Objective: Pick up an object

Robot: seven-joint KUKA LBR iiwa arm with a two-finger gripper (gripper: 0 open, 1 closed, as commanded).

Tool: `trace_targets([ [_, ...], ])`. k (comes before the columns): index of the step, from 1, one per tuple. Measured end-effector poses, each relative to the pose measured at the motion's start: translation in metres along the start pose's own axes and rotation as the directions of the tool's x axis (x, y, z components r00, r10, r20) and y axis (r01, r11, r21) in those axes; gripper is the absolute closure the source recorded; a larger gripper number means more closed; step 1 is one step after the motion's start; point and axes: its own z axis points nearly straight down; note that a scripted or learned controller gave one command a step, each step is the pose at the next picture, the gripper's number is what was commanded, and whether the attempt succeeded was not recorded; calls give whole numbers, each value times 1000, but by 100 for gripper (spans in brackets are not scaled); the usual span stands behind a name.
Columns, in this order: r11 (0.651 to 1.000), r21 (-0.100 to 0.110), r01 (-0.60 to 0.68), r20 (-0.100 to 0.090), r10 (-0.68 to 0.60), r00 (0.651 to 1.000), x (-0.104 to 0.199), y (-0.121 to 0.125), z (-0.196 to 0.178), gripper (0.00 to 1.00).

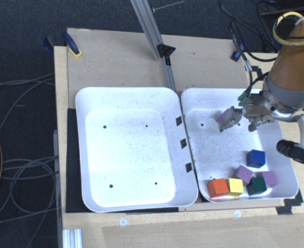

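1. Nearest the viewer, along the near edge of the right bin (286,151), sits a cluster of small blocks: an orange block (218,187), a yellow block (236,185), a dark green block (256,186), and two purple blocks (243,172) and (269,177).
2. Just beyond them, slightly apart, lies a blue block (255,158) — the most isolated piece, so probably the easiest to pick.
3. Farther back, the gripper (239,119) hangs over the far part of the right bin. A greyish-purple shape sits at its left tip; whether that is a finger or a held thing is unclear, and I cannot tell whether the jaws are apart or together.
4. To do the pick well, the arm likely needs to travel toward the near side, centre over one block — ideally the blue one — and descend straight so neighbours are not nudged.
5. To the left, the left bin (90,138) has white speckled walls.
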Motion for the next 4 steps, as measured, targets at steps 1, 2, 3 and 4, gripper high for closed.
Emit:
trace_targets([
  [1, 1000, -1, -1, 0, 1, 1000, 0, 0, 0, 0],
  [2, 1000, 5, -1, 0, 1, 1000, 0, -3, 43, 0],
  [3, 1000, 6, -2, 0, 2, 1000, -6, 0, 88, 0],
  [4, 1000, 6, -1, -1, 1, 1000, -3, -8, 133, 0],
])
